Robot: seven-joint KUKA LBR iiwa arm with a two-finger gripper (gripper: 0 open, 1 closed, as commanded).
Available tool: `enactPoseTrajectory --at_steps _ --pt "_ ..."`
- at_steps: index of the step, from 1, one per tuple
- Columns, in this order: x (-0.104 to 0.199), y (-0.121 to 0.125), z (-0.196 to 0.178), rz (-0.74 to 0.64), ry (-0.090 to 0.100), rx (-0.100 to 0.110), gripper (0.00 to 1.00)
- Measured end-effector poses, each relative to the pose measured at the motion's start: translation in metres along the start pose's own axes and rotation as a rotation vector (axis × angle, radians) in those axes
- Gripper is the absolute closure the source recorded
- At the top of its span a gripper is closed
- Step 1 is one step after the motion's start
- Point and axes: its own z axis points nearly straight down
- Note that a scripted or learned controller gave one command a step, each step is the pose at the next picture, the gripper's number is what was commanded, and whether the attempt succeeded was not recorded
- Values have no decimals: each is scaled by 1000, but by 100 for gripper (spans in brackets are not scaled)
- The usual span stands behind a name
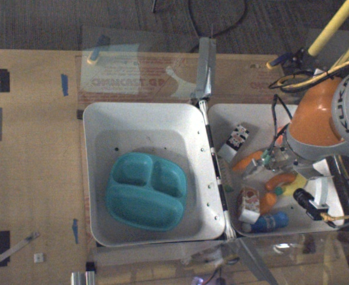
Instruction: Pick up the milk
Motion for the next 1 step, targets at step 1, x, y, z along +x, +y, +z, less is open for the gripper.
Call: enactPoseTrajectory --at_steps 1 --pt "-61 7 -9 249 1 7 0"
